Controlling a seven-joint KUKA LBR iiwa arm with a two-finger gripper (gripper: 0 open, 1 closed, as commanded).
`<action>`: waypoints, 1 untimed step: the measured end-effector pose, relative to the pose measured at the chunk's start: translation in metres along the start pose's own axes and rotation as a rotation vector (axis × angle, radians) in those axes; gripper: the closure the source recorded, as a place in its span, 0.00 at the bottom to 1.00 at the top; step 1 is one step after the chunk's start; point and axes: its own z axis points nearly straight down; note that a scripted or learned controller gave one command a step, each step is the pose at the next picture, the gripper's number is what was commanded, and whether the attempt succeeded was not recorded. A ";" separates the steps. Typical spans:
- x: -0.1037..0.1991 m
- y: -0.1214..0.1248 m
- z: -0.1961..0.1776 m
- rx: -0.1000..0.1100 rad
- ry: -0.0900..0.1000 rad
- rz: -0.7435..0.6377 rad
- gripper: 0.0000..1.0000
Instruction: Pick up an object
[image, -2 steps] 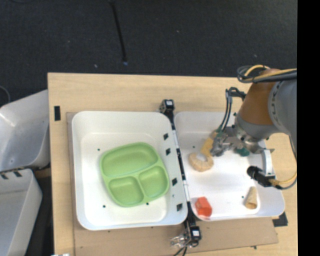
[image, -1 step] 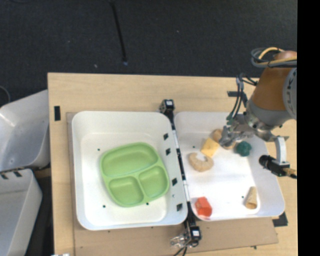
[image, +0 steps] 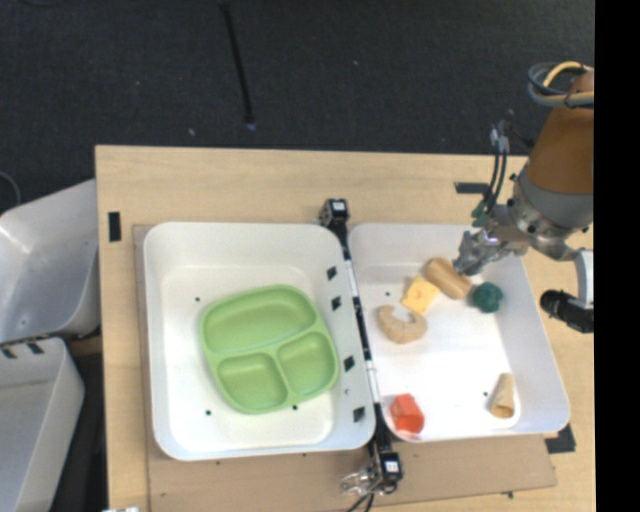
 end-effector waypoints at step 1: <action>-0.001 0.000 0.039 0.008 0.000 0.003 1.00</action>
